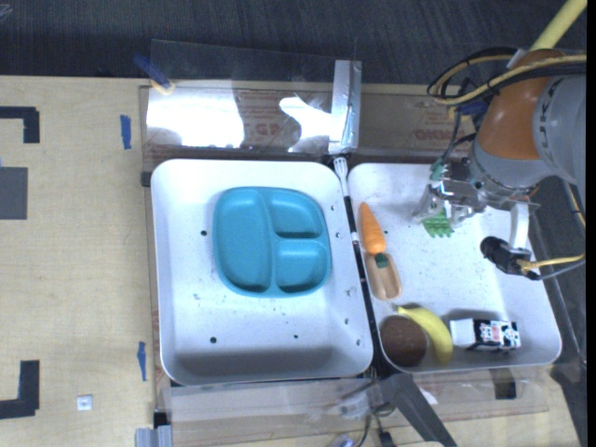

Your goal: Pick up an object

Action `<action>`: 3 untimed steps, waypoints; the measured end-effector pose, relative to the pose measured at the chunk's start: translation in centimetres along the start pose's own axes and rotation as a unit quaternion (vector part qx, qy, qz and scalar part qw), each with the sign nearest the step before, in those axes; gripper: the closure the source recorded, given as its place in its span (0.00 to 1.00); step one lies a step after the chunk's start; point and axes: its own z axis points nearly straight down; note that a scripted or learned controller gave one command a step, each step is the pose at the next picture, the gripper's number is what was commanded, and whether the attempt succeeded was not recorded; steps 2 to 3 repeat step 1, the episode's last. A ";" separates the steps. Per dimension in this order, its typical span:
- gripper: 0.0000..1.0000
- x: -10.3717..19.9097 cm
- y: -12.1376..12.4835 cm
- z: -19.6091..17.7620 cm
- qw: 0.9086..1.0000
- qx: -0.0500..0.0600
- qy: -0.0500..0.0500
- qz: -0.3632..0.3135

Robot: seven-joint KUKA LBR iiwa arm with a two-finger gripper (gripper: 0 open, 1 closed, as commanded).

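Tabletop (65, 250) of pale wood carries two shallow white bins side by side. The left bin (177, 324) holds a blue divided plate (272, 240), lying flat near its middle; it looks like rigid, smooth plastic, and its low rim offers little to pinch.

In the right bin (535, 329), along the near wall, lies an orange carrot (372, 229), and just below it a tan wooden-looking piece (385, 276) with a small green mark; I judge both to be light toy food, stiff and fairly easy to take across their narrow width. Lower in the bin a brown round object (405, 340) touches a yellow banana (431, 330). The banana's curve and smooth skin could slip, so its middle is the sensible hold. Beside them sits a small black-and-white item (488, 334), boxy and light; its markings are too small to read.

Higher up, a small green object (438, 224) lies directly under the gripper (453, 203), seemingly touching its tip. It looks leafy or bristly, very light, probably soft, and best taken around its bunched middle. Whether the jaws are spread or pressed together I cannot tell.

Faint reddish printing runs along the cardboard strip (410, 119) behind the bins, but it is not legible.
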 end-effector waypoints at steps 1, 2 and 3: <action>1.00 11.2 0.9 -5.3 0.999 0.000 0.001 -0.042; 1.00 11.2 0.9 -5.3 0.999 0.000 0.001 -0.042; 1.00 11.2 0.9 -5.3 0.999 0.000 0.001 -0.042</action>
